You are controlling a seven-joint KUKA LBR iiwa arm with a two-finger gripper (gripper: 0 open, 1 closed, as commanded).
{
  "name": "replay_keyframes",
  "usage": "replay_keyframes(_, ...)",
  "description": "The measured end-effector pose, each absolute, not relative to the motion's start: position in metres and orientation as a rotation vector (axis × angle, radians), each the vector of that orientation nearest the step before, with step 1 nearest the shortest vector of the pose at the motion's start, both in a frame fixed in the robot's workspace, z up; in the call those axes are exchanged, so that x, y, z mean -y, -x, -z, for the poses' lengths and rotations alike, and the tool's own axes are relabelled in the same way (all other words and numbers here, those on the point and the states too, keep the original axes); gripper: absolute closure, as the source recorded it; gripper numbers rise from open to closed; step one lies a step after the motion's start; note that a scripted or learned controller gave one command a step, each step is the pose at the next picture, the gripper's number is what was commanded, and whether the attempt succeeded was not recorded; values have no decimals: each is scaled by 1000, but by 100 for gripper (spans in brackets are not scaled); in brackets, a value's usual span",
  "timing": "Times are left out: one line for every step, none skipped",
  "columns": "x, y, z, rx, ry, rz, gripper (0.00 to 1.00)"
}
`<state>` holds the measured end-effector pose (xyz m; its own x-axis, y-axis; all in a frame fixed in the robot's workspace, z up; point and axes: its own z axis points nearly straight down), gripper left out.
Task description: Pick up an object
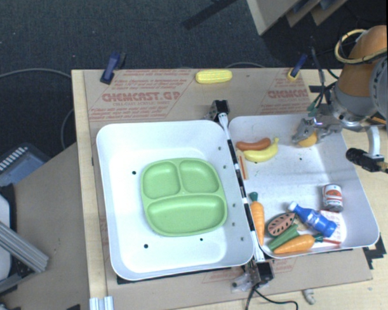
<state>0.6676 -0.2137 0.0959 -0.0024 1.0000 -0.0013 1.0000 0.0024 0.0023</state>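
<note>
My gripper (306,133) hangs over the back right part of the right bin (347,171). It is shut on a small yellow object (308,139) that shows between its fingertips. Loose in the same bin lie a red sausage (253,144) on a yellow banana (261,154), a small red and white can (333,197), a blue bottle (314,221), a brown oval piece (282,223) and two orange carrots (257,214) (294,245). The arm enters from the right edge, with its orange band at the top right.
The left bin (119,185) holds a green divided plate (183,196). A yellow corn cob (213,76) lies on the board behind the bins. Blue clamps (111,67) (297,67) grip the board's back edge. A black clip (219,109) joins the bins.
</note>
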Motion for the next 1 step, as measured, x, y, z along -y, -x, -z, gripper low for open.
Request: replay_keyframes(136, -640, -86, -2222, -2218, -4, 100)
